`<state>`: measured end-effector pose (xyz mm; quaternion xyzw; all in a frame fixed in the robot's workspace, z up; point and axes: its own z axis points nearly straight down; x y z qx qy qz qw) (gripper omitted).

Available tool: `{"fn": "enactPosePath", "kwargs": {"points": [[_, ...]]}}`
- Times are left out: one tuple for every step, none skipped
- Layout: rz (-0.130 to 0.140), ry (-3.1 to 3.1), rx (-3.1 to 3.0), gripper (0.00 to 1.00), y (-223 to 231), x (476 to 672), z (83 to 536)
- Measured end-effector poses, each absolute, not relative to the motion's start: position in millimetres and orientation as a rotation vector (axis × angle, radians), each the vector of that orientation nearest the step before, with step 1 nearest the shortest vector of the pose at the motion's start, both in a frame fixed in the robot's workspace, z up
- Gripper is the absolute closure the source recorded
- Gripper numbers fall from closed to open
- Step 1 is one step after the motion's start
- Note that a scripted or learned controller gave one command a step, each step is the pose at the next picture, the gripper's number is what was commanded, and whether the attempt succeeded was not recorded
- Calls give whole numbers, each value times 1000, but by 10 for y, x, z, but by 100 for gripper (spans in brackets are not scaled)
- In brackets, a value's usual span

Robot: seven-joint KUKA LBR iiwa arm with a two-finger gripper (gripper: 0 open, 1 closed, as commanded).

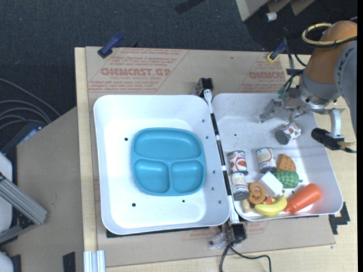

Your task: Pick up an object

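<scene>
My gripper [282,113] hangs over the far part of the right bin [241,113], its grey fingers spread apart and open with nothing between them. A small red-and-white can [288,132] lies on its side just in front of the gripper, apart from the fingers. Nearer the front of this bin stand two more cans [237,162] [265,158]. Beside them lie a brown biscuit [286,163], a green piece [287,178], a white block [271,183], a pretzel [257,192], a banana [269,208] and an orange carrot [304,198].
The left bin [113,118] holds a blue divided plate [168,160] in its middle. A black clamp [205,85] sits where the two bins meet at the back. The bins rest on a cardboard sheet [142,67].
</scene>
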<state>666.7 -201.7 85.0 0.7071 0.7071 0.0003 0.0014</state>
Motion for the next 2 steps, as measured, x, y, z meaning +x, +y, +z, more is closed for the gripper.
{"fn": "enactPosePath", "kwargs": {"points": [[2, 2222, 2219, 0, -2035, 6671, 852], [5, 2225, 2221, 0, -2055, 6675, 853]]}}
